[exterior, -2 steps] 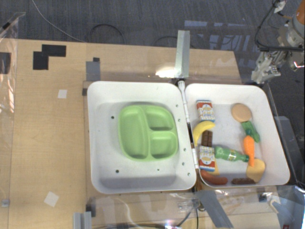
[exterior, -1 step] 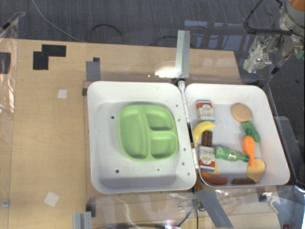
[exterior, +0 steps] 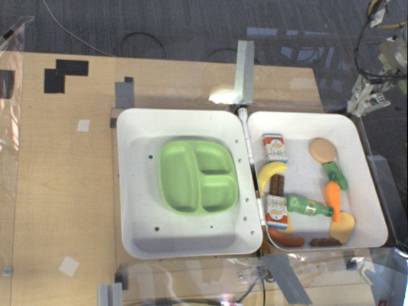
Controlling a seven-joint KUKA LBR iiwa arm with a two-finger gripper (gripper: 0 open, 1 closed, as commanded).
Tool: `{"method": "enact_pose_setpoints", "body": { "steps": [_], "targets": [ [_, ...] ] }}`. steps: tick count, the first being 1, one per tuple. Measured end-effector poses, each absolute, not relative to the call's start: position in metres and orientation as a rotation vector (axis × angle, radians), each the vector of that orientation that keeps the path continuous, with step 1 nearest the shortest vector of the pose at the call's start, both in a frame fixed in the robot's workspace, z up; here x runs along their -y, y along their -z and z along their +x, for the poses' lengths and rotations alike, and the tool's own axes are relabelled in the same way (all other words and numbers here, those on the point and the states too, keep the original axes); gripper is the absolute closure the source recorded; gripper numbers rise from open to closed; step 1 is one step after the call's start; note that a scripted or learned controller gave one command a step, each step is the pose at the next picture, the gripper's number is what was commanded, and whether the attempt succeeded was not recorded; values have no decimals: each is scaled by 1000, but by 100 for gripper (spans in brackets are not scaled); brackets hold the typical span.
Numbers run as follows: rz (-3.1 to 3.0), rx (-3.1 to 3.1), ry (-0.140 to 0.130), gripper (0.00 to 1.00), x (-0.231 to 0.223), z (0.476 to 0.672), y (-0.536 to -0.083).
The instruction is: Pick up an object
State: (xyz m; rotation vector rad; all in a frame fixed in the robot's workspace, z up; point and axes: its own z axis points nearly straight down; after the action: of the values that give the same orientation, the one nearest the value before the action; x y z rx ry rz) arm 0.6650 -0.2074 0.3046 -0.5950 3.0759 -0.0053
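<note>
Lying in the lower right of the frame, the carrot (exterior: 333, 196) is looking light, stiff and slick, best pinched mid-body; the jaws' state I cannot tell.

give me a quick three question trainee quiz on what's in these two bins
1. True or false: the green divided tray lies in the left bin.
2. Which item lies nearest the top right corner of the right bin? A) the banana B) the round tan cookie C) the green bottle
3. Fill in: the orange toy just below the green leafy piece is a ____.

Key
1. True. The tray is the one thing in that bin.
2. B. The cookie lies highest on the right side; the banana is by the divider, and the bottle is lower, near the middle.
3. Carrot.
</note>
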Motion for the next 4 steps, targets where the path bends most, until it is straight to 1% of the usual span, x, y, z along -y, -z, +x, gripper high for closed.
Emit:
{"method": "enact_pose_setpoints", "body": {
  "steps": [1, 2, 3, 4],
  "targets": [
    [-421, -3099, -1, 100, 108, 672, -324],
    [-356, -3106, -2, 100, 32, 671, -356],
    [-587, -3078, 4, 100, 101, 619, -297],
    [-703, -3049, 5, 100, 131, 668, -310]
  ]
}}
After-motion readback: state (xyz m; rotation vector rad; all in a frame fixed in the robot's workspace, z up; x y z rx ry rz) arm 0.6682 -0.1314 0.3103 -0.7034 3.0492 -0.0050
